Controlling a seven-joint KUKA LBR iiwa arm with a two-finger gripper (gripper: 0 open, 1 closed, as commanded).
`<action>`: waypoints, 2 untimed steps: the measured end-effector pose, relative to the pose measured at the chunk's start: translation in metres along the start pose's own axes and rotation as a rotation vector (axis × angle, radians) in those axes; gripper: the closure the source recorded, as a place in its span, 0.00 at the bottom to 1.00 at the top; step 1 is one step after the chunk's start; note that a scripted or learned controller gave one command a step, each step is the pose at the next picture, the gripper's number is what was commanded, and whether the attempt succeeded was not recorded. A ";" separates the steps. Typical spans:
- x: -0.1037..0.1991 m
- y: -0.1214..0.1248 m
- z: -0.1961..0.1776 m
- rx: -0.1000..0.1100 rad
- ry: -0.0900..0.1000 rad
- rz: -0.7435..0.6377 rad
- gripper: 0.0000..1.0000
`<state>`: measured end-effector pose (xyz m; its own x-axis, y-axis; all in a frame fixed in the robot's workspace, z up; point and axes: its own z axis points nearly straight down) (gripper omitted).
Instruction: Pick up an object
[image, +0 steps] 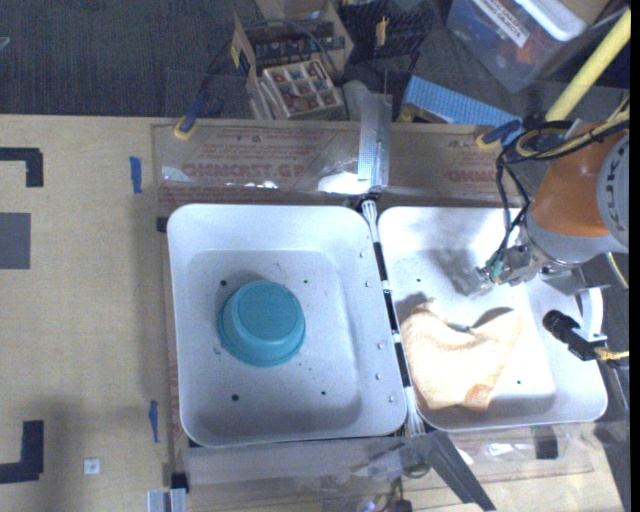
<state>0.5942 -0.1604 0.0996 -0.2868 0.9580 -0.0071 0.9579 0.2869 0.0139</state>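
Note:
A teal bowl (262, 321) lies upside down in the middle of the left bin (200, 240). A crumpled pale orange cloth (458, 356) lies in the front half of the right bin (430, 232). My gripper (497, 268) hangs over the right bin, just behind the cloth's far right corner and apart from it. It is small and blurred against the white floor. The grey arm with its orange band (575, 200) reaches in from the right above the bin's rim.
A metal divider (380, 290) runs between the two bins. Cardboard sheets under plastic (260, 165) lie behind them. A black fitting (568, 335) sticks out at the right bin's right rim. Boxes and cables crowd the floor at the back.

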 end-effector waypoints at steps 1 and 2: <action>0.000 0.000 0.000 0.000 0.000 0.000 0.00; 0.003 -0.036 0.011 0.008 0.006 -0.116 0.00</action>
<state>0.5595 -0.1680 0.0880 -0.3956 0.9184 -0.0026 0.9184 0.3956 0.0056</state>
